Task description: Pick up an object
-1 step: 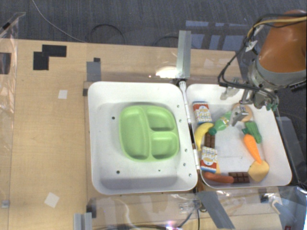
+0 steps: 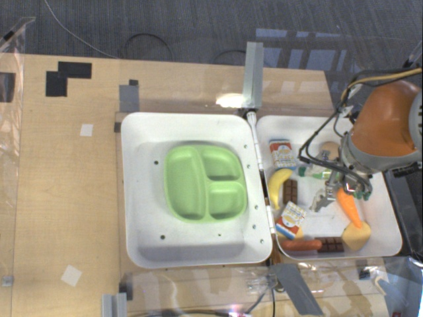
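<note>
Carrot (image 2: pixel 348 205) lies in the right bin (image 2: pixel 390 236), just beside your pincer (image 2: pixel 325 199); its grip state you cannot tell. Approach step: next, centre over the carrot and descend.

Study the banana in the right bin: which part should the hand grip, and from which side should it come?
Grip the banana across its middle, coming straight down from above. It lies flat, its long axis running toward and away from the camera, so the fingers should probably close across its narrow width. A chocolate bar sits close on its right, so that finger needs care. The hand hangs over the same bin.
</note>
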Controlling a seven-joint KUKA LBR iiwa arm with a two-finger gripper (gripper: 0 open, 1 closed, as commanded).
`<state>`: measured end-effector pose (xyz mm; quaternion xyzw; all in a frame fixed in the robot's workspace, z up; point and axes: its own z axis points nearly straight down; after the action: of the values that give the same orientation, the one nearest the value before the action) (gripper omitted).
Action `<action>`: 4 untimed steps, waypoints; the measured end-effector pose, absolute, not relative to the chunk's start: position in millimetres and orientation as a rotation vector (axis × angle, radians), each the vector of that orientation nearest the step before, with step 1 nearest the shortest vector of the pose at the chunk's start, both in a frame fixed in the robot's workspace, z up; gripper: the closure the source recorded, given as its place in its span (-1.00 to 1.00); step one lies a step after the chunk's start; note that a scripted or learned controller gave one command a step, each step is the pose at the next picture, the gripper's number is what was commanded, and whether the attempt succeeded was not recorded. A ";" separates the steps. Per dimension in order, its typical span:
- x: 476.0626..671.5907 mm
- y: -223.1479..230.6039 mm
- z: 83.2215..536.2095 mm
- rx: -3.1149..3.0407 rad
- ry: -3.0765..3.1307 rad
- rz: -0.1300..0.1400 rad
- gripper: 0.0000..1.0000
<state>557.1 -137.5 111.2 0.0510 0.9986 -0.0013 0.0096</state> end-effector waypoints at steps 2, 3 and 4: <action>544.5 -151.0 105.5 0.006 3.108 -0.008 1.00; 605.1 -112.1 221.5 -0.160 3.117 -0.004 1.00; 595.9 -165.2 265.1 -0.488 3.091 -0.008 1.00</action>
<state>595.9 -165.2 265.1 -0.1558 0.9878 -0.0024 0.0064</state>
